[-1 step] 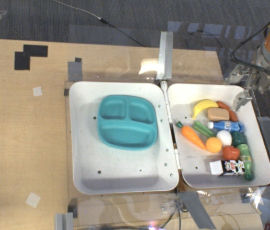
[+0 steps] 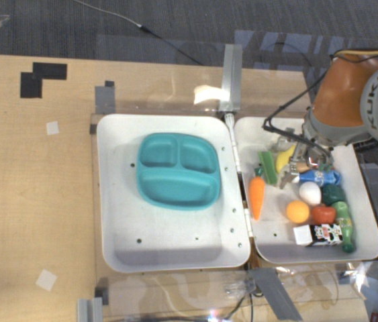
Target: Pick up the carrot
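The left bin (image 2: 118, 247) holds a teal divided plate (image 2: 177, 170) near its middle, and nothing else in there matters for this job. Just past the divider, the carrot (image 2: 256, 196) lies along the left wall of the right bin (image 2: 370, 243), tip pointing toward six o'clock, thick end toward twelve. A green vegetable (image 2: 268, 166) sits just beside its top end at about one o'clock, and an orange fruit (image 2: 297, 211) lies near it at four o'clock.

The gripper (image 2: 295, 171) hangs over the heap at about two o'clock from the carrot, beside a white egg (image 2: 309, 193) and a blue packet (image 2: 319, 178); from where I stand I cannot tell how it is set, and nothing looks caught in it.

To do this well, I reckon it should shift toward eight o'clock, centre over the carrot's thicker half, turn so the pinch crosses the carrot's width, and descend clear of the wall. The bin edge leaves little room on that side.
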Robot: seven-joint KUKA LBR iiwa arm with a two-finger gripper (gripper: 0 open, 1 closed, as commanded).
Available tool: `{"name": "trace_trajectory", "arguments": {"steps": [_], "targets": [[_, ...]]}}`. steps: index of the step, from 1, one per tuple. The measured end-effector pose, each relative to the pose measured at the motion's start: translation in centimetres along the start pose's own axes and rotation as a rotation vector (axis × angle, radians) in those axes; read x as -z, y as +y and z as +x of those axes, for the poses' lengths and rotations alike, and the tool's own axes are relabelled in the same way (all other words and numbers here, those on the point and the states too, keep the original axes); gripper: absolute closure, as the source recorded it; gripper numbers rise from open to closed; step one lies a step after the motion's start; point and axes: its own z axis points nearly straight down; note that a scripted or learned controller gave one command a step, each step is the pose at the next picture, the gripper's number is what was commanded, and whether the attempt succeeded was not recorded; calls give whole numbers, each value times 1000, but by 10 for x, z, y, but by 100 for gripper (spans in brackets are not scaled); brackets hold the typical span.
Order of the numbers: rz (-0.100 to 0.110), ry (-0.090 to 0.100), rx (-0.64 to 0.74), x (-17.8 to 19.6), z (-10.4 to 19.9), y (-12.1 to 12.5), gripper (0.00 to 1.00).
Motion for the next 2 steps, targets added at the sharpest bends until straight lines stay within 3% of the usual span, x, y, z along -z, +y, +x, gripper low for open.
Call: {"name": "trace_trajectory", "arguments": {"steps": [1, 2], "targets": [[1, -3, 62, 1, 92, 34, 0], [2, -17, 67, 15, 87, 35, 100]]}}
